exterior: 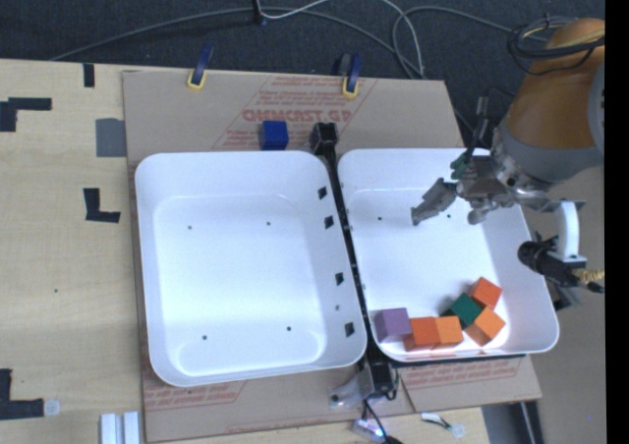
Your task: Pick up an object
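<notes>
The blocks [447,322] clustered at the lower right of the right bin [393,177] looked light, rigid, best pinched across flat faces. The gripper [454,206] hovered above them, spread open, empty.

Two bins side by side on the counter [59,265]. Blocks [447,319] clustered in the right bin [393,182], near corner. Pincer [454,204] above that bin's far half. One cube [274,134] behind the left bin [157,172].
</notes>
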